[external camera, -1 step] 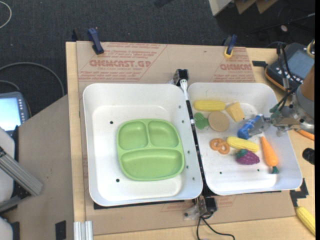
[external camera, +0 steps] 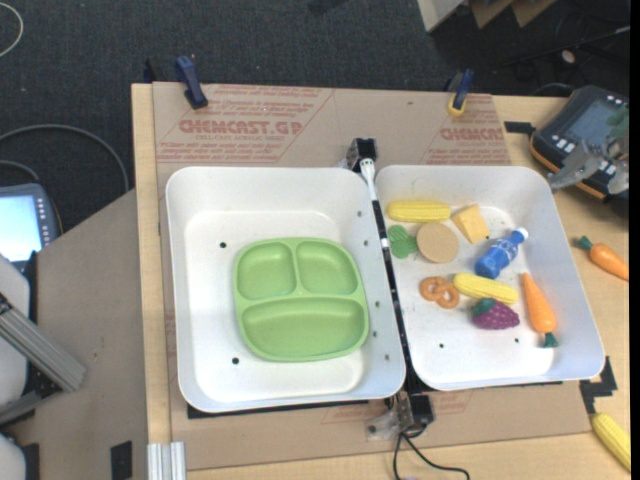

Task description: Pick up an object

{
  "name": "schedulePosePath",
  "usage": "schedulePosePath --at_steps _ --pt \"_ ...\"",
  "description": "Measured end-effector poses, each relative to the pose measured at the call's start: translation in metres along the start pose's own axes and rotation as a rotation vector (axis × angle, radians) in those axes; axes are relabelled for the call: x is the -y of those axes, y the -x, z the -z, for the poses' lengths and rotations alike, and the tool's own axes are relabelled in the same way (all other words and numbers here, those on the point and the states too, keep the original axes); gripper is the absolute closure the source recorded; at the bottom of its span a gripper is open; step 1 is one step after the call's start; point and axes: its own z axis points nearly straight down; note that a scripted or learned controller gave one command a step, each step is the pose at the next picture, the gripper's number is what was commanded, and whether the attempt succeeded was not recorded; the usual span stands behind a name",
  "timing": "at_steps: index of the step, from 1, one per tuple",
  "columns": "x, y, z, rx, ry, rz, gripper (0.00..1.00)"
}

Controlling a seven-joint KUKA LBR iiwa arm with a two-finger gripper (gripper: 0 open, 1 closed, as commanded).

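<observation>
A: Seen from above, two white bins sit side by side on the counter [external camera: 150, 268]. What's in them?

B: The left bin [external camera: 190, 268] holds a green divided plate [external camera: 299, 298], lying flat at its centre. The right bin [external camera: 560, 348] has the toy food, bunched in its upper half.

A: Item by item?

B: At the back is a corn cob [external camera: 418, 210], with a cheese wedge [external camera: 472, 223] just beside it. A tan disc [external camera: 437, 241] touches a green piece [external camera: 401, 241] by the inner wall. A blue bottle [external camera: 498, 253] lies tilted, its white cap pointing up and right. Below that are a pretzel [external camera: 438, 290], a yellow piece [external camera: 485, 288] against it, purple grapes [external camera: 496, 315] and a carrot [external camera: 539, 304] lying lengthwise on the right.

A: And the hand?

B: I cannot tell whether the hand is open or closed, and none of the toys is lifted or gripped. All of them rest on the bin floor.

A: Is there anything outside the bins?

B: A second carrot [external camera: 608, 258] lies on the counter at the right, and another corn [external camera: 612, 436] near the bottom corner.
</observation>
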Motion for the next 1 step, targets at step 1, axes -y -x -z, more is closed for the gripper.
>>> schedulePosePath --at_steps 1 --pt "-0.0961 -0.1005 0.1135 -0.006 0.000 0.009 0.00"
